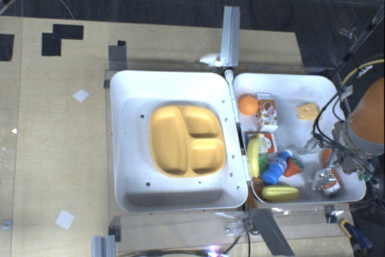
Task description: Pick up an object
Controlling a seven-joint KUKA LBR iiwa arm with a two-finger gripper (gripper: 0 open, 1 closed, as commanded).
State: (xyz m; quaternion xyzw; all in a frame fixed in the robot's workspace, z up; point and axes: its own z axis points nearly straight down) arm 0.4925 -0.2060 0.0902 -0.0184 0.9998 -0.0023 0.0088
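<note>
The right bin [283,84] holds an orange ball [248,105], a small carton [266,112], a cheese wedge [307,111], a banana [254,155], a blue bottle [275,169], a yellow oblong fruit [280,192] and a small red piece [293,168]. My gripper [328,173] hangs low over the bin's right front corner, below the orange wrist band [368,118]. Right beneath it lies a small silver and red item [330,185]. Cables and the wrist hide how it meets that item.
The left bin [129,147] carries a yellow divided plate [185,139]. A metal post [230,36] stands behind the wall shared by the two bins. The wooden bench [54,147] stretches to the left, with black cables [328,114] looping near the wrist.
</note>
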